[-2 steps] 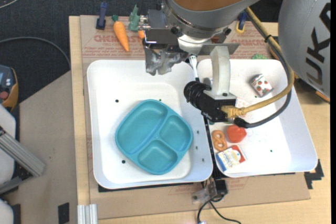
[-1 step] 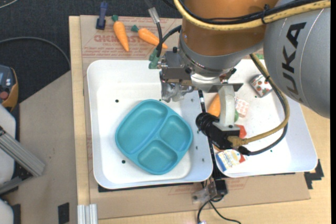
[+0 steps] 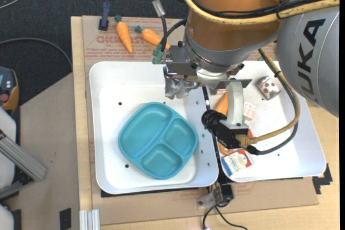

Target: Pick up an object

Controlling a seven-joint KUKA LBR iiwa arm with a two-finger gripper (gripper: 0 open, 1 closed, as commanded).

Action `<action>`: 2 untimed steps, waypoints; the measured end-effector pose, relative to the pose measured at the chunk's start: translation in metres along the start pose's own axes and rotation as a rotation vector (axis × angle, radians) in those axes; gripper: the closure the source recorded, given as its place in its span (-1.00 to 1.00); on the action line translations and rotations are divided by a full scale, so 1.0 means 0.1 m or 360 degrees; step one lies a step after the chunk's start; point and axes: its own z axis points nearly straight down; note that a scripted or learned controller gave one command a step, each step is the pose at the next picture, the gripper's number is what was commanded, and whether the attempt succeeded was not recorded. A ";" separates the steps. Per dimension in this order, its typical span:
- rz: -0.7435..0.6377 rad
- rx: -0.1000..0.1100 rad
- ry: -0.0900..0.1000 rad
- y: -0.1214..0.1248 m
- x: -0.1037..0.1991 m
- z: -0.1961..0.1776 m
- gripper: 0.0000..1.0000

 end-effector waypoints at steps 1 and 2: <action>-0.0009 -0.0016 0.0010 0.00 0.41 -0.99 1.00; -0.0004 -0.0003 0.0001 0.00 0.39 -1.04 1.00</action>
